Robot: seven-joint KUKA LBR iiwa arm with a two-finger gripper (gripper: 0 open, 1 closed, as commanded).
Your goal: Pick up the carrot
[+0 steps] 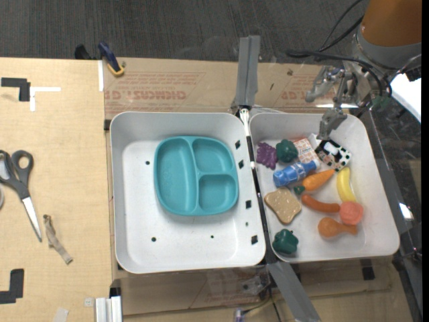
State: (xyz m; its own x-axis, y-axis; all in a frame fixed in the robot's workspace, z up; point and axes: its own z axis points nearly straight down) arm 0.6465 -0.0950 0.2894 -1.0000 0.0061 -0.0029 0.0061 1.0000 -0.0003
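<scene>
The carrot [318, 180], orange and tapered, lies in the middle of the right bin [382, 243], between a blue bottle [289, 174] and a yellow banana [344, 184]. My gripper [332, 116] hangs over the bin's far edge, above and behind the carrot and apart from it. It sits just beyond a black-and-white cow toy [333, 154]. Nothing visible hangs from the gripper.
The right bin also holds purple grapes [266, 154], green broccoli [286, 150], a bread slice [283, 205], an orange sausage [320, 204], a pink-orange piece [350, 213] and a green pepper [285, 241]. A teal divided plate [196, 176] lies in the left bin [127, 247]. Scissors [20, 186] rest on the bench at left.
</scene>
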